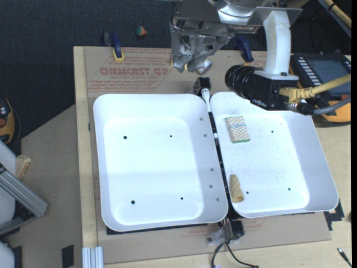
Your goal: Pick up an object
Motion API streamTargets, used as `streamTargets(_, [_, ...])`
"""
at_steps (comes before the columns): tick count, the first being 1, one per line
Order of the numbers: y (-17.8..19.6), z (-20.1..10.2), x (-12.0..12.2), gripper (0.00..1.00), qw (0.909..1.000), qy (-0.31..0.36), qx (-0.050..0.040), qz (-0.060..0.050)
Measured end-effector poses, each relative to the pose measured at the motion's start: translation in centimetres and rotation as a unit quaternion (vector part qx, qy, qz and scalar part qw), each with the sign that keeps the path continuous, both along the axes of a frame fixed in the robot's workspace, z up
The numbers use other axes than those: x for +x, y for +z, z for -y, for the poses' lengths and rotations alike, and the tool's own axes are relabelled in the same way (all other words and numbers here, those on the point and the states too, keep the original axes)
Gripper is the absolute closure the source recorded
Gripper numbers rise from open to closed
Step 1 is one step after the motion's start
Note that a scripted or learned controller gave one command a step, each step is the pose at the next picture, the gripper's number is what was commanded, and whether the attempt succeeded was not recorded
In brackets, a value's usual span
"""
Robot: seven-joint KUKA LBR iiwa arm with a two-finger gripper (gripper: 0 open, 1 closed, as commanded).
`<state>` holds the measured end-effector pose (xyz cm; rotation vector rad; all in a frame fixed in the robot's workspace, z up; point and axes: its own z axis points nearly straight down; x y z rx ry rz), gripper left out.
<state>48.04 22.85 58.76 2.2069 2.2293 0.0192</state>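
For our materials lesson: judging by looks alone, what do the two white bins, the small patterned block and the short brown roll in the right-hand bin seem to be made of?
Bins: probably moulded plastic, smooth and slightly glossy, with rounded corners and soft light reflections.
Patterned block: perhaps sponge or foam; matte, pale, speckled surface, but too small to be sure.
Brown roll: maybe cork or rolled card; dull tan, rough-looking. This one stays uncertain.

You see two white bins, the left bin point(150, 166) and the right bin point(279, 161), each marked with a few small black dots. In the right bin lies a small pale card point(237, 129) printed with a fine speckle of green and reddish dots, and a tan cork point(237, 187). Under them your bench board point(134, 71) is light tan with faded red lettering. Two blue clamps point(116, 46) grip its far edge. The gripper point(191, 57) is metallic grey.
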Motion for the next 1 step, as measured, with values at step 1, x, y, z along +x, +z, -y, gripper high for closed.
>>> streamTargets(1, [-0.05, 0.01, 0.0, 0.0, 1.0, 0.0, -0.0003, -0.001])
